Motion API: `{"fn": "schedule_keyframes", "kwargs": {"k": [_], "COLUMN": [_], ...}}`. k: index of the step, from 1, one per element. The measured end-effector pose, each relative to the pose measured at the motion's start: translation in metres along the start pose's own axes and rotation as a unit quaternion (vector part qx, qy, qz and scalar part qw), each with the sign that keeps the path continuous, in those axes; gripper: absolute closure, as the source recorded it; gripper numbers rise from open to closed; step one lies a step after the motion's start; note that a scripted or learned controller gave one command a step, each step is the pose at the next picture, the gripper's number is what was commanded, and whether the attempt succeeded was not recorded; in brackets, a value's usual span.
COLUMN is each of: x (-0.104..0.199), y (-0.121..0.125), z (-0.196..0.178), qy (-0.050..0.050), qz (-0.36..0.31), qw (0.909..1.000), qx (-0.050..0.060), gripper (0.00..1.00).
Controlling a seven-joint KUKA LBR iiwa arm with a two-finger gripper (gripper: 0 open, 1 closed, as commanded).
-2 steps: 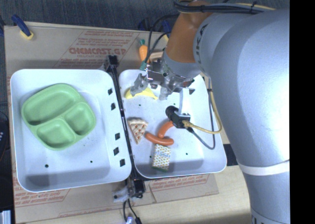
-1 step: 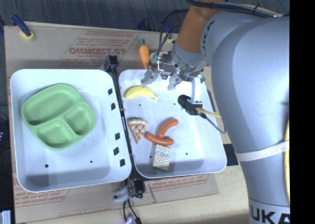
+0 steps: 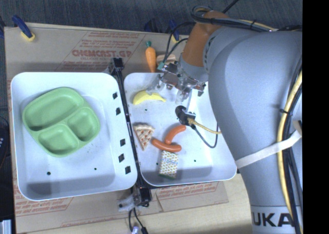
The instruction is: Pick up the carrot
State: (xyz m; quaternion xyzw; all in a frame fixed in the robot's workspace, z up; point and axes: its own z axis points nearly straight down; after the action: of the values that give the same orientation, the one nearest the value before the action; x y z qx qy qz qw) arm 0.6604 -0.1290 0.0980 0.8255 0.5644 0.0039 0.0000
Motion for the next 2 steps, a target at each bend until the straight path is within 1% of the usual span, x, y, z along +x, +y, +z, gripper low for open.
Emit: {"fn": "schedule_keyframes", "kwargs": {"k": [1, 2], "x": [0.002, 0.029], "y": [0.001, -0.097], "z": [-0.011, -0.094], "qy": [0.001, -0.004], "qz": [-0.004, 0.051], "qw": [1.0000, 0.9987], "qx": [0.000, 0.004], "gripper": [1.00, 1.00]}}
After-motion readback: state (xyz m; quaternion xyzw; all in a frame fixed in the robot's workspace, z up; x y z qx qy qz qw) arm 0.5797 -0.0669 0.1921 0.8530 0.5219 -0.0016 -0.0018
